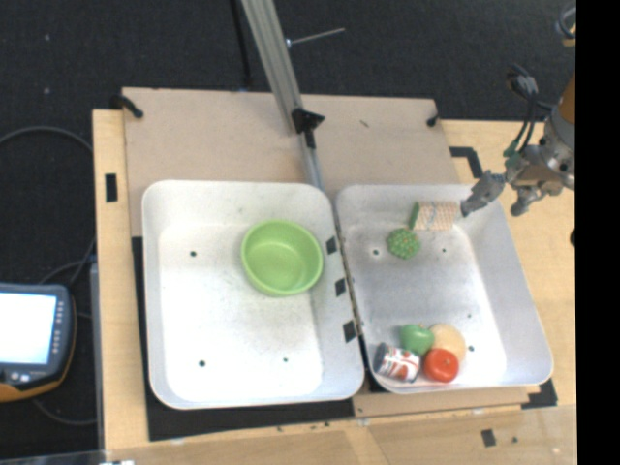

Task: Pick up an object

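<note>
Green bowl [282,257] sits in the left bin [174,356]. Right of it, the other bin [504,289] holds a brush [426,217], a green ball [404,244], a can [397,363] and toy fruit [434,349]. Claw [499,194] open, holding nothing, beside the brush. No writing readable.

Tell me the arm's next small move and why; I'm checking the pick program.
Probably shift the gripper inward over the right bin and lower toward the brush. It sits at the bin's upper right edge, and the brush lies nearest, apart from the green ball.
</note>
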